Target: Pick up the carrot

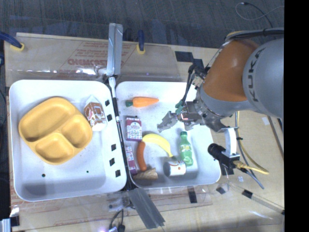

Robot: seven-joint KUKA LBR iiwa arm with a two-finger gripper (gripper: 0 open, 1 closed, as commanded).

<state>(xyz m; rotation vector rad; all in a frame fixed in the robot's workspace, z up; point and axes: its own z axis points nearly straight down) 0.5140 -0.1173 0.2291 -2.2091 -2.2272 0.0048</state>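
The orange carrot (143, 101) with a green stub lies near the far edge of the right bin (159, 88). My gripper (167, 121) hangs over the middle of that bin, to the right of and nearer than the carrot, apart from it. Its fingers (163, 124) point left and stand open with nothing between them.
The right bin also holds a banana (158, 141), a green bottle (185, 149), a hot dog (141, 156), a red carton (133, 128) and a small can (175, 168). The left bin (29, 182) holds a yellow divided plate (54, 128) and a small packet (95, 114).
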